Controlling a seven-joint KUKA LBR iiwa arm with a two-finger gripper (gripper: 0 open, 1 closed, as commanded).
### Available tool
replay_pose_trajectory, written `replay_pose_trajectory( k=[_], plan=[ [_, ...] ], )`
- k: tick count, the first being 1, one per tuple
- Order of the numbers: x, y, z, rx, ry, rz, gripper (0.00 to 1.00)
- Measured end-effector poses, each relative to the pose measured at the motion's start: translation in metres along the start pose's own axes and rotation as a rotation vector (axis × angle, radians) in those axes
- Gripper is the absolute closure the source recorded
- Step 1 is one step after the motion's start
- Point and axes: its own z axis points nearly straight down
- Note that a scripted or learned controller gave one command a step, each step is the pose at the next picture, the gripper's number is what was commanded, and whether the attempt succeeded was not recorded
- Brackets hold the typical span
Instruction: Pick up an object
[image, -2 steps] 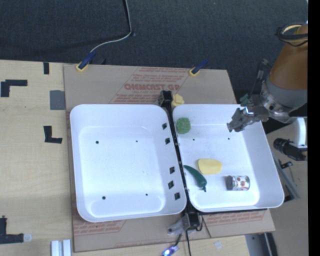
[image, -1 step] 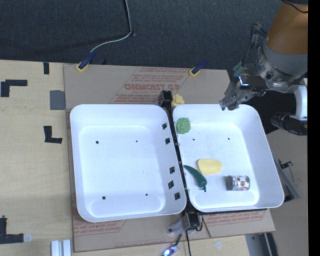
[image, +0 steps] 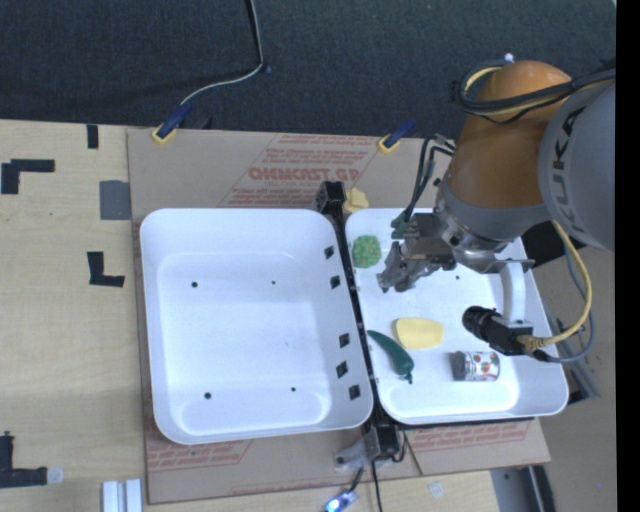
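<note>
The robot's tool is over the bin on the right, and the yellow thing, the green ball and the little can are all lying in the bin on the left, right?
Not quite. The camera view shows the yellow thing, the green ball and the little can lying in the right bin, not the left one. The tool is indeed over the right bin.

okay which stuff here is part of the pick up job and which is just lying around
Job: gripper; right bin holding green ball, yellow piece, green pepper, small can.

Lying about: left bin, cardboard sheet, blue clamps, black cable.
</note>
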Motion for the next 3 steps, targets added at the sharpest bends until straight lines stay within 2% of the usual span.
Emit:
replay_pose_trajectory(
  k=[1, 2, 3],
  plan=[
    [0.031, 0.0, -0.122, -0.024, -0.001, -0.001, 1.0],
    [0.004, -0.034, -0.08, -0.009, -0.003, 0.008, 1.0],
    [0.075, -0.046, -0.099, -0.015, -0.001, -0.002, 1.0]
  ],
)
